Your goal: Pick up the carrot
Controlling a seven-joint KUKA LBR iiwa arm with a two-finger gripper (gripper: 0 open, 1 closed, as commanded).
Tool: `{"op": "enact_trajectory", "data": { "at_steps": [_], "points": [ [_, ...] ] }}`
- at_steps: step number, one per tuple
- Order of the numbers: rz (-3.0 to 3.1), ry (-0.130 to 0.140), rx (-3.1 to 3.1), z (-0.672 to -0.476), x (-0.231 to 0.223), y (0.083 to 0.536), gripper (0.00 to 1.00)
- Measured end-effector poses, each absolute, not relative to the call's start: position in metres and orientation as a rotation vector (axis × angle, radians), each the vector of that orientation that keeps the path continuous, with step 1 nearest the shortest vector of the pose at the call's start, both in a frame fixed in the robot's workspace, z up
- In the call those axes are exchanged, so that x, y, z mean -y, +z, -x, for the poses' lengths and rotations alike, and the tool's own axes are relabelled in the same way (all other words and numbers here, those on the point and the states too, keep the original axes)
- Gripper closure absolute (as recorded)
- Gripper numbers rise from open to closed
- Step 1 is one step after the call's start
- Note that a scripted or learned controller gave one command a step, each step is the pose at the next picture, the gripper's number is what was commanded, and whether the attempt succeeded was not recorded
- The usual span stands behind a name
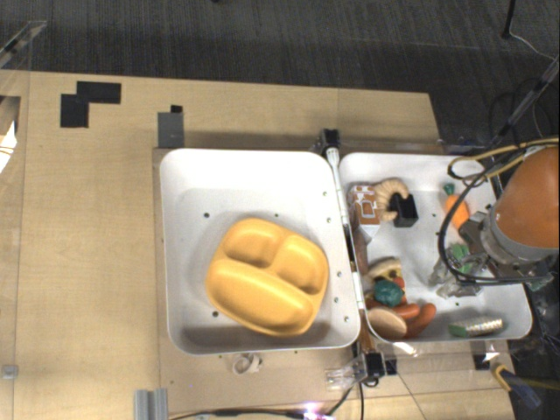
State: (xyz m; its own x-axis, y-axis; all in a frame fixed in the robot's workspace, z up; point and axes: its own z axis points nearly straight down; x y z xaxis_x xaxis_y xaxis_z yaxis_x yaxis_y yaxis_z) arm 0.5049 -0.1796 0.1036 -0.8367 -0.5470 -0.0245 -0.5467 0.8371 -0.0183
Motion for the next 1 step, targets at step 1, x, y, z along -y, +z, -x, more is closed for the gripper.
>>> {"op": "enact_trajectory", "data": {
  "at_steps": [1],
  "points": [
    [0.251,-0.006,-3.117,-0.5172,0.1888,0.1604,1.00]
  ]
}}
